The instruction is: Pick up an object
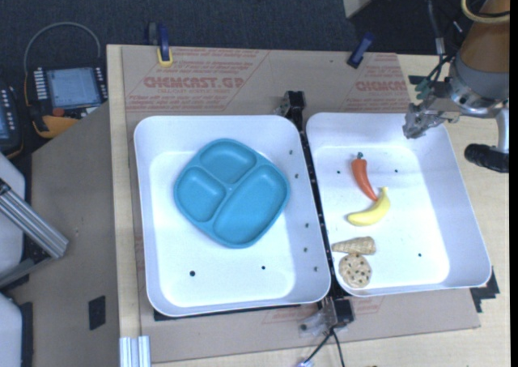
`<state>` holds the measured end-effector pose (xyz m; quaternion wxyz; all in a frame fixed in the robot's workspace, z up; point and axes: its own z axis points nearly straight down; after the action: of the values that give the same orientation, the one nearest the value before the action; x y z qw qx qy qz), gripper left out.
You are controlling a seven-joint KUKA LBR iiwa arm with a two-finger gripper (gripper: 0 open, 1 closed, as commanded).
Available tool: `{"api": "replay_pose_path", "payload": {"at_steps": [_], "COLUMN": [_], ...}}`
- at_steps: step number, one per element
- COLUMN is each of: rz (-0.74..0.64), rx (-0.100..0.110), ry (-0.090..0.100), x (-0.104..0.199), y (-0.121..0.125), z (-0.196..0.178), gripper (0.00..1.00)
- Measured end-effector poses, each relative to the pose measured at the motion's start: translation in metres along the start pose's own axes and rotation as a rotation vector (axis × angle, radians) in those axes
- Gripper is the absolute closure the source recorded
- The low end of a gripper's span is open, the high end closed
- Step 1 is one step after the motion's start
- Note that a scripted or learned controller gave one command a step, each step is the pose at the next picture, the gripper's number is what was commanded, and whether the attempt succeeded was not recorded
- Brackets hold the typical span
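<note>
- The end effector hangs over the far corner of the right bin, well apart from the chili pepper, banana, cone and cookie.
- These lie close together along the bin's left side; a descent slightly off could nudge a neighbour or close on nothing.
- Whether it is open or closed I cannot tell; nothing visibly sits in it.

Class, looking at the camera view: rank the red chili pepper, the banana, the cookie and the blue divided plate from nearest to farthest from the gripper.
From the gripper, at the right bin's far edge:
1. Red chili pepper, upper middle of the right bin.
2. Banana, just below the pepper.
3. Cookie, near the right bin's front edge.
4. Blue divided plate, in the left bin.
</note>
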<state>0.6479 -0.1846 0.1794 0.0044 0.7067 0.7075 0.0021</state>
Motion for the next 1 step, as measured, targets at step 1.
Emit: {"api": "replay_pose_path", "payload": {"at_steps": [1], "rz": [0.000], "rx": [-0.001], "ry": [0.000], "x": [-0.0020], "y": [-0.0013], "z": [-0.0650], "gripper": [1.00]}}
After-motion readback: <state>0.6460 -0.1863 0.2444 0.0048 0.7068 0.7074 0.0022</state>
